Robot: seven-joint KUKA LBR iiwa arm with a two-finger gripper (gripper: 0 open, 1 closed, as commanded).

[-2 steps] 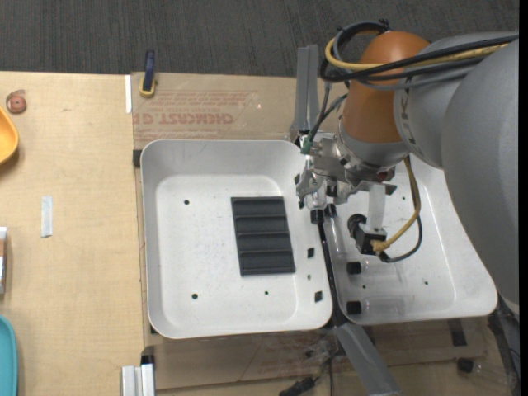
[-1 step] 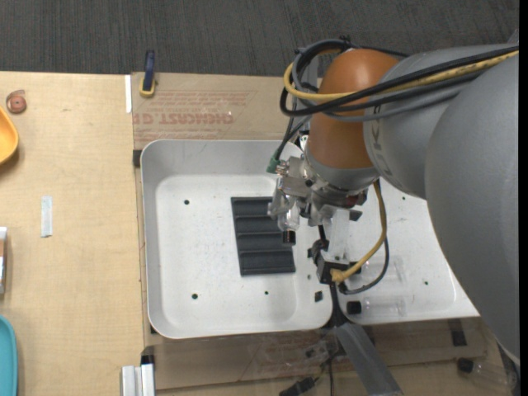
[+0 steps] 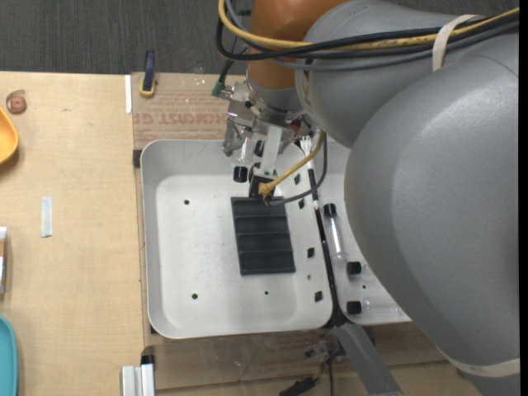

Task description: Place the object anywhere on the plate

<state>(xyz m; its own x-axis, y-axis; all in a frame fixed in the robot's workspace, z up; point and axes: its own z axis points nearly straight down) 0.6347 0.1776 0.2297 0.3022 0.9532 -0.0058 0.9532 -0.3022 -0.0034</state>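
Note:
A black ridged rectangular slab (image 3: 263, 236) lies flat on the floor of the left white bin (image 3: 177, 246), a little right of the bin's middle. My gripper (image 3: 249, 148) hangs over the bin's far edge, just beyond the slab's far end and apart from it. The wrist and its cables hide the gripper's tip. I see nothing held in it.
My grey arm covers most of the right bin (image 3: 375, 304). On the wooden bench to the left lie a pale strip (image 3: 46, 217), a small pink disc (image 3: 15, 101), an orange object (image 3: 5, 139) and a teal object (image 3: 5, 357). A blue clamp (image 3: 148, 71) sits beyond the bin.

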